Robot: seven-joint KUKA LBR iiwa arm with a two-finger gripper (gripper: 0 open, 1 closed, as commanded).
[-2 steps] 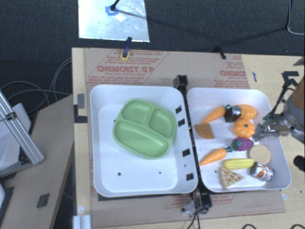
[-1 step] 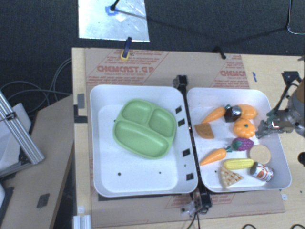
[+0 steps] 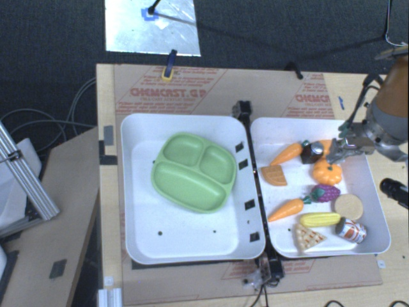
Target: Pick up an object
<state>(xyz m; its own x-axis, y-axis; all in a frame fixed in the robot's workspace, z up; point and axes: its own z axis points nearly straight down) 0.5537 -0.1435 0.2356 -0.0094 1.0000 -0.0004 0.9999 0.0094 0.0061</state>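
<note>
While the arm reaches in over the right edge of the surface, its claw (image 3: 337, 151) sits low over the far right part of the right bin (image 3: 377, 200), directly above the small orange pumpkin (image 3: 327, 172). Whether the claw is apart, together or clamped on anything cannot be told; dark hardware hides the tips. Likely target: the pumpkin, or the orange carrot (image 3: 286, 153) and dark brown piece (image 3: 312, 150) lying just beside it toward the bin's far edge. Items are loose and crowded in this bin, presumably tipped in as a grab pile. An orange wedge (image 3: 275, 176) lies near the bin's left wall. A second carrot (image 3: 285, 210) lies mid-bin, a purple grape bunch (image 3: 326, 194) to its right, and a tan round disc (image 3: 348, 205) nearer the right wall. Along the near edge: a yellow corn cob (image 3: 319, 220), a pizza slice (image 3: 309, 238), and a small can (image 3: 350, 230) on its side in the near right corner. The left bin (image 3: 137, 171) holds a green divided plate (image 3: 193, 172), set at a tilt near its centre, well apart from the toys. Judgement: the descent stage is underway and no lift is evident; close neighbours risk a nudged or doubled grasp.
</note>
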